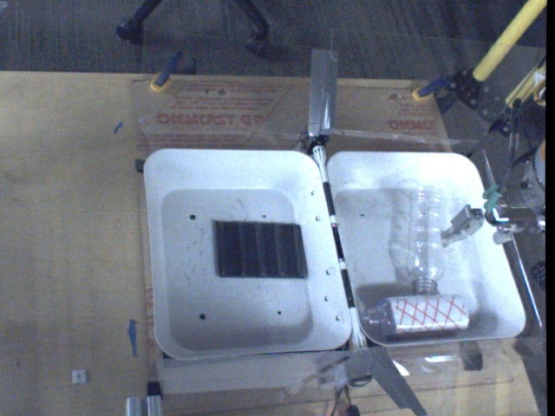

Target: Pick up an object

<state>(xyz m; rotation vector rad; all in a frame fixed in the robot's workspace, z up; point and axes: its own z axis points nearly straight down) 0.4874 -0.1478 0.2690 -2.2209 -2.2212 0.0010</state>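
We see a dark ribbed panel (260, 249) lying flat in the left bin (165, 232) (roughly mid-floor), on a wooden surface (61, 232) with clamps (165, 74).

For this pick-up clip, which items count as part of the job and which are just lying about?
Part of the job:
clear plastic bottle in the right bin
white red-latticed packet in the right bin
claw

Lying about:
dark ridged panel in the left bin
orange clamps at the bench's far edge

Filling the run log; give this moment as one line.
gripper: right bin, beside clear bottle | grasp: unclear | red-patterned packet: near bin's front | left bin: dark panel
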